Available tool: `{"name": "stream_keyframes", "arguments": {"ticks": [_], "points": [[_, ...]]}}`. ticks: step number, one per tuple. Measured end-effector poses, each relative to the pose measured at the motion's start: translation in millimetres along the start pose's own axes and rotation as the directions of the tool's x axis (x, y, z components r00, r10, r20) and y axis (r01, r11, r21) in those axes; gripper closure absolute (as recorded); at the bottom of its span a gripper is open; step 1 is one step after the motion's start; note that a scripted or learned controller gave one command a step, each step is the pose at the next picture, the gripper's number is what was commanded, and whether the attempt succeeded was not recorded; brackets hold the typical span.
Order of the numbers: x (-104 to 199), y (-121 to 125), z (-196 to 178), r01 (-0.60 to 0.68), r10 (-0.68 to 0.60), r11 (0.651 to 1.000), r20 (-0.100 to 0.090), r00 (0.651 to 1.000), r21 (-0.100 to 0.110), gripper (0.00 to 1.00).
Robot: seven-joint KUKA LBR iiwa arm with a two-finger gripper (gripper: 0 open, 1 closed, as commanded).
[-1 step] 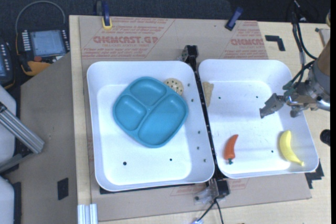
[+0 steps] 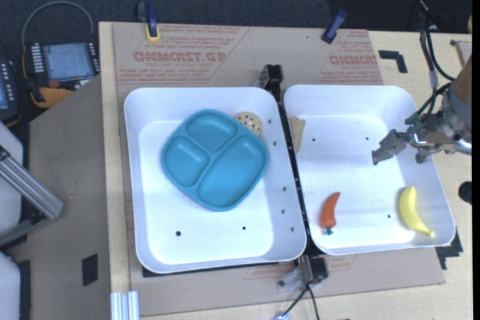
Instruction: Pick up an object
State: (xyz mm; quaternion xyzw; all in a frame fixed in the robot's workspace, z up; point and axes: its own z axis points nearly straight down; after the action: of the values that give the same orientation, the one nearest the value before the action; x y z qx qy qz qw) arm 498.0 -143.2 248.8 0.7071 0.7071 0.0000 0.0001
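I see two white bins side by side on the bench. In the right bin [image 2: 352, 105] the gripper [image 2: 391, 148] hangs over the right half, reaching in from the right edge. Its dark fingers [image 2: 386, 147] point left and down, toward the bin floor, but I cannot tell whether they are apart or together; from this slant they read as one dark shape. Nothing shows between them.

A yellow banana [image 2: 412, 211] lies near the right bin's lower right corner, below the gripper and apart from it. A red pepper [image 2: 330, 210] lies near the front wall, left of the banana and well apart from it. A pale cracker-like piece [image 2: 297, 133] sits against the right bin's left wall, in its upper part.

In the left bin [image 2: 150, 183] a blue divided plate [image 2: 215, 160] rests flat, a little above the middle, with three compartments. A round cookie [image 2: 249, 121] peeks out at the plate's upper right edge, touching it or partly under it.

A black clip [image 2: 271, 76] sits at the top of the seam between the bins.
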Motion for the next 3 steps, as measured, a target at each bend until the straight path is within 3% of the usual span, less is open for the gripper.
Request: {"name": "stream_keyframes", "arguments": {"ticks": [2,3], "points": [[10.4,-11.9,102.2,0.0,0.0,1.0,-0.003,1.0,0.008,0.0],[20.2,-9.6,148.7,-0.001,0.001,1.0,-0.001,1.0,-0.002,0.0]]}}
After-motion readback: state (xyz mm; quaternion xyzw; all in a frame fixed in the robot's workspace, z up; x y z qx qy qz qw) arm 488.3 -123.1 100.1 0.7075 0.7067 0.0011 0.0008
